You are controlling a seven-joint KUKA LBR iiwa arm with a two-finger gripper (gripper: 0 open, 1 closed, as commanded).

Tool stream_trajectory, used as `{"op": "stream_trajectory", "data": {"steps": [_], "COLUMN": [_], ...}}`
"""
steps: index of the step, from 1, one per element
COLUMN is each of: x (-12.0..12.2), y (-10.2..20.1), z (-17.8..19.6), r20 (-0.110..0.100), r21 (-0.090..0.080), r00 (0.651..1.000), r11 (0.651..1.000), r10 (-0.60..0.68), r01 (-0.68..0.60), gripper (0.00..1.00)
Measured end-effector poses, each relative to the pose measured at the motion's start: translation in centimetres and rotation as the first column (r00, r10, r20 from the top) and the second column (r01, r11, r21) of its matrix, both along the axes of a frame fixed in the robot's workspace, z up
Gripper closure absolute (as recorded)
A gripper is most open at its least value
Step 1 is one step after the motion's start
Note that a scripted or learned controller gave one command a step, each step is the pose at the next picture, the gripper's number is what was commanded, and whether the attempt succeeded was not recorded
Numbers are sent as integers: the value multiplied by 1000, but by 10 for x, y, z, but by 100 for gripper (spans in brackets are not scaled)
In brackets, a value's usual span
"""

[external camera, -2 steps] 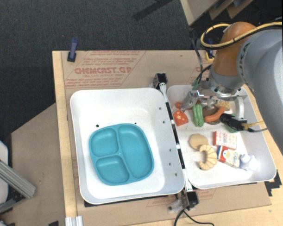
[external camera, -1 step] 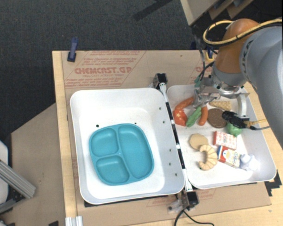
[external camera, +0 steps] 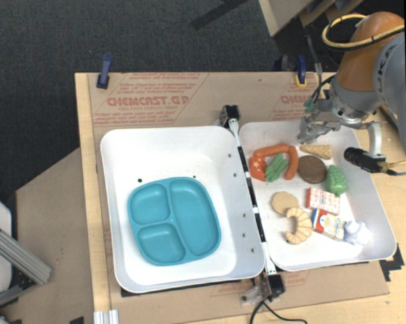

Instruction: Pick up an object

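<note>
One fixed overhead camera, angled down across both white bins (external camera: 118, 194).

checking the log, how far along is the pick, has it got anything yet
Done: the gripper is down at the far end of the right bin, just above the tan wedge. In hand: nothing visibly lifted; the toy foods all lie in that bin. Left: grasping and raising one.

Smooth, faintly glossy plastic is seen in both white bins (external camera: 118, 194) and the teal tray (external camera: 174, 220). The desk (external camera: 154, 100) is covered with matt printed cardboard; dark rough carpet (external camera: 39, 37) lies behind.
</note>
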State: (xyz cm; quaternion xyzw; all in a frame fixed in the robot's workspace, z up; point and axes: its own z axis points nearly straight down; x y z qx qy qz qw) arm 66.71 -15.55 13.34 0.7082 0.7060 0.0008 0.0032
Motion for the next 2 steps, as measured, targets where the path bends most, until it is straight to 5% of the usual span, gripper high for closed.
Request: {"op": "stream_trajectory", "data": {"steps": [1,2], "x": [0,-20], "y": [3,20], "z": [-2,-46], "r20": [-4,2], "r21": [2,2], "r00": [1000,1000], "r11": [1000,1000], "r10": [3,3], "r01": [-3,-3], "gripper": [0,0]}}
